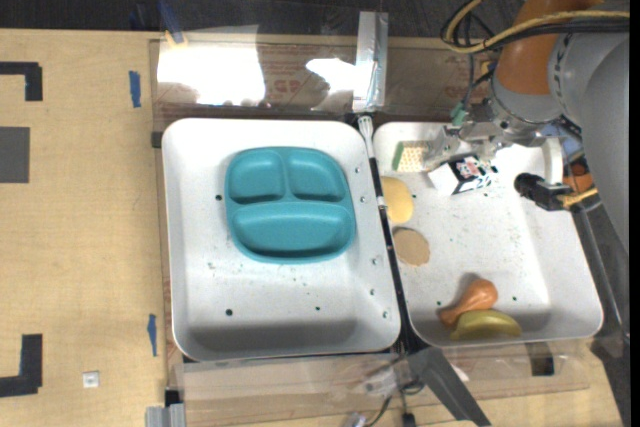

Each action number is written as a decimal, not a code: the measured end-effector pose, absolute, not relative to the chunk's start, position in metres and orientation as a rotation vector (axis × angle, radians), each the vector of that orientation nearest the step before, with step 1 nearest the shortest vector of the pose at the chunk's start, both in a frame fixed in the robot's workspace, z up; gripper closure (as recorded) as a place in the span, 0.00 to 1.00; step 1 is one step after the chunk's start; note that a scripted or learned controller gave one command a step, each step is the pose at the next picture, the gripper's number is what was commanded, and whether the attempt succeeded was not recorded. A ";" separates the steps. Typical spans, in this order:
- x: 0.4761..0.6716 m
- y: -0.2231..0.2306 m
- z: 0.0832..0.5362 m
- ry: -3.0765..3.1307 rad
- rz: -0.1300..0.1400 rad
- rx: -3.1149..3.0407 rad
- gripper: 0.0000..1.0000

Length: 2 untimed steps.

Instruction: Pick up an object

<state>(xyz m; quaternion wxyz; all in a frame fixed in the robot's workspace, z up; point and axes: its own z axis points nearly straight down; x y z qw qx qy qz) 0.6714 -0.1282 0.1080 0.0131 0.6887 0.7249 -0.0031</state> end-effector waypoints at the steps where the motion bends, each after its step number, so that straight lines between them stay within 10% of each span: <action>1: 0.594 -0.180 0.108 2.522 0.025 1.794 0.00; 2: 0.556 -0.138 0.108 2.595 0.024 1.663 0.00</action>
